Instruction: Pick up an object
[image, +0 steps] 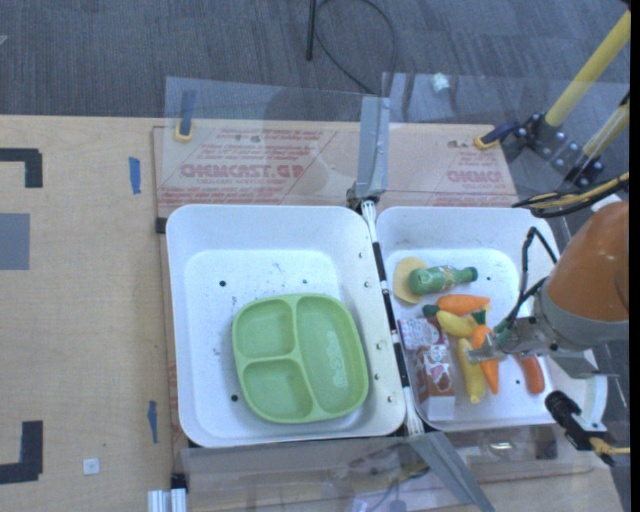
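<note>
The left bin holds a green divided plate, lying flat toward its near side, well apart from the work; the right bin carries the clutter, so any pick belongs there. At its left wall lies a brown packet; above it a yellow disc sits under a green bottle lying on its side; below come a carrot, a yellow banana-like piece and an orange-red stick, crowded close together. The gripper is low over this heap, probably at the yellow piece; whether its fingers are clenched or released, I cannot tell.
</note>
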